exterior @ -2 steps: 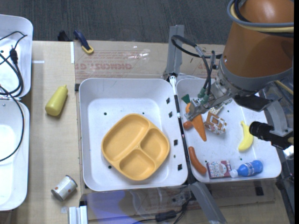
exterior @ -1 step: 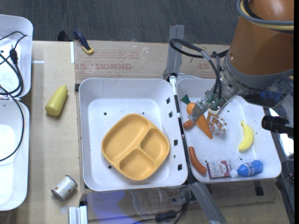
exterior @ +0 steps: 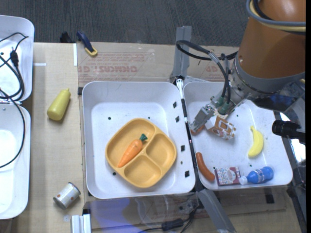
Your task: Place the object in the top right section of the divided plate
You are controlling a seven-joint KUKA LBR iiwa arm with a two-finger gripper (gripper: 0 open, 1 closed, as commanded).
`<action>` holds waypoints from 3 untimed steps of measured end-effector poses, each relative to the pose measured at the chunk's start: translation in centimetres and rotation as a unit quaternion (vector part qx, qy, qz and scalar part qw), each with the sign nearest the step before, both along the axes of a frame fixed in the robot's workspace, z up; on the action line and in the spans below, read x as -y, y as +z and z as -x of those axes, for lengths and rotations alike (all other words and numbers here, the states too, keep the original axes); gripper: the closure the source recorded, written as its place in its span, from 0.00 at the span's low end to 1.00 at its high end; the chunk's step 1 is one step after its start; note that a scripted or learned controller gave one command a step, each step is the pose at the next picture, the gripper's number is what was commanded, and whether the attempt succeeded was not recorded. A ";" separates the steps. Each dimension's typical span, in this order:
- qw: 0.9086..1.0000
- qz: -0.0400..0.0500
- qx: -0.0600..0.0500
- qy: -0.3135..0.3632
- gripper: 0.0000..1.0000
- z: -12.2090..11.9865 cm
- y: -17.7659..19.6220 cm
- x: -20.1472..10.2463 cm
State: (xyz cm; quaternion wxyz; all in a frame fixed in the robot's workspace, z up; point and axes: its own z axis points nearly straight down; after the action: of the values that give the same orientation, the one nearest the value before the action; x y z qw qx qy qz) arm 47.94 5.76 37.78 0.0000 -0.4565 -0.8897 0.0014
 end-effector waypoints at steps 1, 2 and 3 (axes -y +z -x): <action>1.000 0.001 -0.001 0.000 1.00 -0.2 0.8 0.0; 0.994 0.000 0.000 0.113 1.00 0.0 4.6 -0.8; 0.994 0.000 0.000 0.113 1.00 0.0 6.3 6.3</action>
State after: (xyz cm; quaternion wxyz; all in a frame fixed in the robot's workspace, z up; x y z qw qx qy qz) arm 47.95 -0.53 44.07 -0.0004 -0.3530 -0.9356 0.0009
